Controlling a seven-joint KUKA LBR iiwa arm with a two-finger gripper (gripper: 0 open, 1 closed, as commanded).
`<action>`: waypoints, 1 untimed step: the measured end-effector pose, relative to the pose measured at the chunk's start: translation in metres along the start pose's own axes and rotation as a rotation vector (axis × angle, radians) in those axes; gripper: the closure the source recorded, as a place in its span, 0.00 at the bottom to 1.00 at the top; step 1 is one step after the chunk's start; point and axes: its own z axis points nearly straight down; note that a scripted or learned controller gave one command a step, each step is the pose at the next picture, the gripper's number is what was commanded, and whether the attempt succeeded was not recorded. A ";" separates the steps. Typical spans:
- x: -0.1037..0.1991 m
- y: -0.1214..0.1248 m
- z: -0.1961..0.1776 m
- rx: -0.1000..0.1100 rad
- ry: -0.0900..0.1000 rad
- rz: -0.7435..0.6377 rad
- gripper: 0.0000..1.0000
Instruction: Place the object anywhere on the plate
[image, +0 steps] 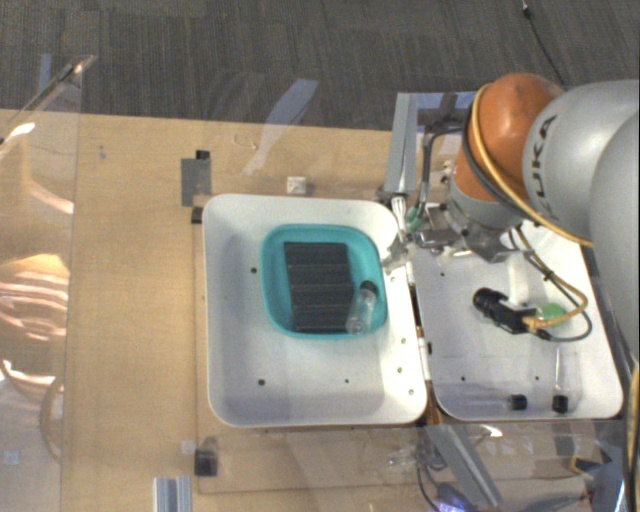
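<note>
A teal square plate (273, 285) sits in the left white bin (240, 380). A dark ribbed rectangular block (318, 285) lies flat on the plate and covers most of its middle. A small clear vial (363, 306) with a dark end rests on the plate's right side, leaning against the rim beside the block. My gripper (402, 238) hangs over the divide between the two bins, just up and right of the plate's far right corner and apart from the vial. The wrist and its orange band hide much of the gripper.
The right white bin (480, 385) lies under the arm, which crosses its upper part from the right. A grey upright post (402, 145) stands behind the bins. A small pale cube (296, 185) sits on the wooden bench behind the left bin.
</note>
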 end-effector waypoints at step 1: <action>0.000 0.000 0.000 0.000 0.000 0.000 0.00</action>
